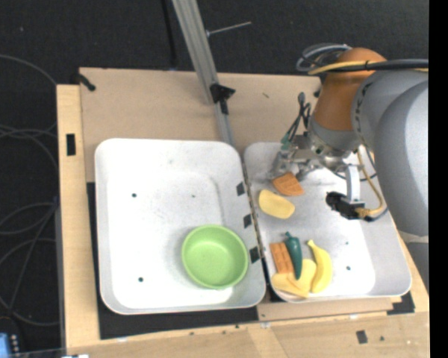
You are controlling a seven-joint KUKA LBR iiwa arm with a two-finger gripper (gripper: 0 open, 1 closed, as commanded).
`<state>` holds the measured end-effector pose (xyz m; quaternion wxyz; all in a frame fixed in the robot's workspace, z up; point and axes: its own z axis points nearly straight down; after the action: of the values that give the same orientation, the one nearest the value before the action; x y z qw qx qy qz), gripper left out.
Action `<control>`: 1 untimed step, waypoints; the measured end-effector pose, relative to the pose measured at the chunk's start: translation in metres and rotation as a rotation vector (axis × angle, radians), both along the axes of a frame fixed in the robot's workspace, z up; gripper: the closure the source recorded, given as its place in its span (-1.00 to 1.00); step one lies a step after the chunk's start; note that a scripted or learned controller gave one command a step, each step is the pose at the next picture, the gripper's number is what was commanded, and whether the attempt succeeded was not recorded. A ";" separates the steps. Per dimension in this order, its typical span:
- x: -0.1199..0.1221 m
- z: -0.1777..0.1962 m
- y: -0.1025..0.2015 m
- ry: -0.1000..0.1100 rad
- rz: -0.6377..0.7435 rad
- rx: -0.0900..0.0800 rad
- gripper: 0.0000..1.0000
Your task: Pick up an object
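Note:
My gripper (294, 167) hangs over the back left part of the right bin (362, 256), below the orange wrist band. A tan-orange wedge (287, 184) lies right under its tip; I cannot tell whether they touch. Just in front of the wedge is a pale yellow oval piece (276, 204). At the bin's front left corner a cluster lies together: a green pepper (293, 249), a banana (322, 267), an orange block (281, 257) and a yellow piece (288, 284).
A green bowl (214, 256) stands in the front right of the left bin (134, 155). A slanted metal pole (198, 43) rises behind the bins. A black cable clip (345, 203) hangs off the arm above the right bin.

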<state>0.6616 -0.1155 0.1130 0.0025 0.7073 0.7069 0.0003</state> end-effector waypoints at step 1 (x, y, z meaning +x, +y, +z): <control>0.006 0.064 -0.005 -0.004 0.000 0.003 1.00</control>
<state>0.6677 -0.1200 0.1765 0.0027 0.7072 0.7070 0.0025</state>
